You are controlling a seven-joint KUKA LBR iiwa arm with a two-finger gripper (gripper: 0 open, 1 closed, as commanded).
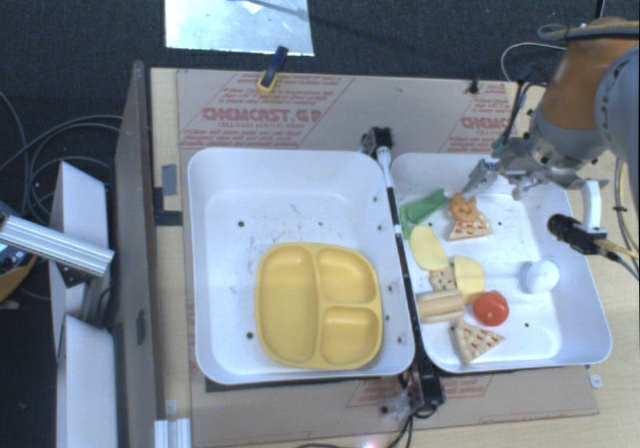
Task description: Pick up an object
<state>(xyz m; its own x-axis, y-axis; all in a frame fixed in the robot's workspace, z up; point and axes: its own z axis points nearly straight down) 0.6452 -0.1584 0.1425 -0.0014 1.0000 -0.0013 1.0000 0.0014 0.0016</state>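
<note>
Grey arm [590, 86] at upper right of frame, gripper [483, 176] low over right bin [580, 336]; grip state impossible to tell. Just below: pizza slice [468, 227]. Further down: red tomato [490, 309], white ball [540, 276]. Yellow divided tray [320, 306] in left bin [230, 206].

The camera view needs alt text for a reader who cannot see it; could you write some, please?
A grey and orange arm reaches in from the right, its gripper above the right bin, near a pizza slice among scattered toy food. The left bin holds a yellow tray.
</note>
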